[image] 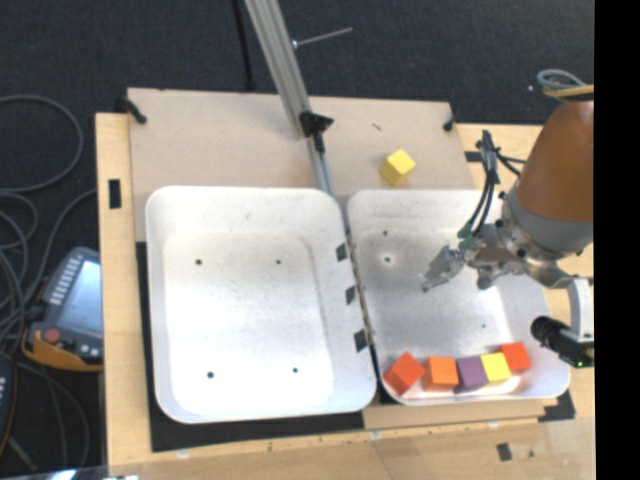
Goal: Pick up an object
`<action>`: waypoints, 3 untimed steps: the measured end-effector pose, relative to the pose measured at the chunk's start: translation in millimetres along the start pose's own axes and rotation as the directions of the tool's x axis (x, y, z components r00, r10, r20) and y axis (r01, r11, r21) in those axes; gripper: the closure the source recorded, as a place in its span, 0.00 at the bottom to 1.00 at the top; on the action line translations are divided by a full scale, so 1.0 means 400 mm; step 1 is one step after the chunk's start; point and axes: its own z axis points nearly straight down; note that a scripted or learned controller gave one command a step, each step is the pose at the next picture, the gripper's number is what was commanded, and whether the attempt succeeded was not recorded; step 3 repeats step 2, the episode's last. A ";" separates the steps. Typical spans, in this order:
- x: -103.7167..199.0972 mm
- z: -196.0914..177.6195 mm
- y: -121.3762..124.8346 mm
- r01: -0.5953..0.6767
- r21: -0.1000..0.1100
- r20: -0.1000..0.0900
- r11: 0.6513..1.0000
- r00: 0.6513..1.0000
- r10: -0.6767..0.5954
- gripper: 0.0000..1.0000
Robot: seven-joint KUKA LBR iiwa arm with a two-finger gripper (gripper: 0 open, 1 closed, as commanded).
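Several small blocks line the front wall of the right bin: an orange-red block, an orange block, a purple block, a yellow block and a red block. My gripper hangs over the middle of the right bin, well behind that row. It is open, its fingers spread with nothing between them. A yellow cube lies on the bench behind the right bin, outside both bins.
The left bin adjoins the right one. A slanted metal rail rises from the bench behind the bins' shared edge. A control pendant and cables lie on the floor at left.
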 end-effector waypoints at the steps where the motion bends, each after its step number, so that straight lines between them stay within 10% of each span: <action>1: 0.231 -0.120 -0.036 0.009 -0.005 -0.002 1.000 1.000 -0.009 0.00; 3: 0.198 -0.027 -0.074 -0.004 0.003 0.001 1.000 1.000 0.004 0.00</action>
